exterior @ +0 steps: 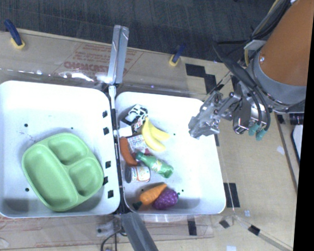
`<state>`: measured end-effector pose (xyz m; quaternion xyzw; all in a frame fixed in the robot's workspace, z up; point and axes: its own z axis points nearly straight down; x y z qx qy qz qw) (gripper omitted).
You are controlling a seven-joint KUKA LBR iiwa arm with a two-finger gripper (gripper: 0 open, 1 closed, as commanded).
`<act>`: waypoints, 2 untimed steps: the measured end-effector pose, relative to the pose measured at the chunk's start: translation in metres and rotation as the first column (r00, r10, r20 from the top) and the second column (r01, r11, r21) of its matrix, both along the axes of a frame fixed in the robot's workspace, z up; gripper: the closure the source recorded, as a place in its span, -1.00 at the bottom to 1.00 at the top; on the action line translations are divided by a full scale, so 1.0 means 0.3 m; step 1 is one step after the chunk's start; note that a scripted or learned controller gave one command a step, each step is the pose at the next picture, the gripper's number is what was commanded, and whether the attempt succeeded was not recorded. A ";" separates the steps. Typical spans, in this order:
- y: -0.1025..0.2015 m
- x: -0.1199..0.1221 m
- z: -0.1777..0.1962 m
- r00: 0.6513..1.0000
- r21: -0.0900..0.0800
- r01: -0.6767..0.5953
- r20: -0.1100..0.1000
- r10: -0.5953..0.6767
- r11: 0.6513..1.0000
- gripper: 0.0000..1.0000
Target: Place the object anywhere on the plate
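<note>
Objects: we see a cluster of toy foods in the left half of the right bin (208,200), none between the fingers and none on the plate.
Banana: the yellow banana (153,136) lies nearest the gripper, to its left and a little lower in the view, apart from it.
Other pieces: a black-and-white item (138,114) sits at the top of the cluster; a green bottle (156,164) lies tilted below the banana; a red-brown sausage-like piece (127,150) lies along the bin's left wall; a small can (139,174) rests below it; an orange carrot (152,194) and purple grapes (166,199) lie touching near the bin's front edge.
Plate: the green divided plate (62,170) lies in the left bin (17,102), toward its lower part, well apart from the food cluster, with the bins' shared wall between them.
Gripper: the gripper (200,130) hangs over the upper right part of the right bin, above bare white floor.
Fingers: we cannot tell whether they are spread or pressed together; we see nothing between them.
Arm: the grey arm with its orange band (287,41) reaches in from the upper right.
Table: both bins rest side by side on the table (256,180).
</note>
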<state>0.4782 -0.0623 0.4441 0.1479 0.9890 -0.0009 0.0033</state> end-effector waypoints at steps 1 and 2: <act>-0.339 0.030 -0.003 0.999 -0.001 -0.046 -0.002 0.046 0.999 1.00; -0.268 -0.002 -0.003 0.994 0.001 -0.109 -0.006 0.109 0.994 1.00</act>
